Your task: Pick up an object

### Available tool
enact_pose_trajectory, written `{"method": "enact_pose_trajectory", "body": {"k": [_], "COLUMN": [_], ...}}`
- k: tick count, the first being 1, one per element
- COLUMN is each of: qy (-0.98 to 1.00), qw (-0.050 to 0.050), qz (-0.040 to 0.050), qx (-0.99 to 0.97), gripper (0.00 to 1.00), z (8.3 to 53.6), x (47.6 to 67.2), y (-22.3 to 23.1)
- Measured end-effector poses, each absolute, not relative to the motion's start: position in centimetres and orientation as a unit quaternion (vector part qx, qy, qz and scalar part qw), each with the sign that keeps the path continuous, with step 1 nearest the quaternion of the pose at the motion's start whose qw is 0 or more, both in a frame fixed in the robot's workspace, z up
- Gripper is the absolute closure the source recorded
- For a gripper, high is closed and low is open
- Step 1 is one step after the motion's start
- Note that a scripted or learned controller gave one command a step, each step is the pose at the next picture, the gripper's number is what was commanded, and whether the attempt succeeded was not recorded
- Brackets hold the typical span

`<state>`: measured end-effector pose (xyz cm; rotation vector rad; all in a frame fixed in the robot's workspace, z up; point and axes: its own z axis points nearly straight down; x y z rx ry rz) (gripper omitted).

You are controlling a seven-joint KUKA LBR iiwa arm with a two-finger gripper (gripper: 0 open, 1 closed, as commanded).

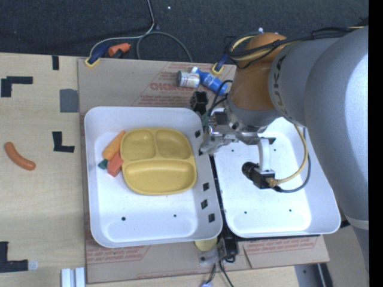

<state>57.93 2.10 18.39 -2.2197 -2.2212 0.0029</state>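
Observation:
A yellow divided plate [158,161] lies in the left bin [143,226]. At its left edge sit an orange carrot-like piece [112,144] and a small red and green piece [112,167]. My gripper [206,137] hangs at the divide between the two bins, just right of the plate's upper right corner. Nothing shows between its fingers. The grey arm with its orange band [254,79] covers the upper part of the right bin [281,217].
A black cable fitting [258,175] with a yellow hose hangs over the right bin. An orange sausage-shaped toy [20,156] lies on the bench far left. A blue and white object [197,78] and an orange clamp [114,50] sit behind the bins.

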Motion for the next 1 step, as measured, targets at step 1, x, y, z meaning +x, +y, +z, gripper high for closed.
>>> {"method": "enact_pose_trajectory", "body": {"k": [1], "qy": [-0.706], "qw": [0.0], "qz": [0.0003], "qx": [-0.708], "gripper": [1.0], "z": [19.58], "x": [57.43], "y": [-2.15]}}
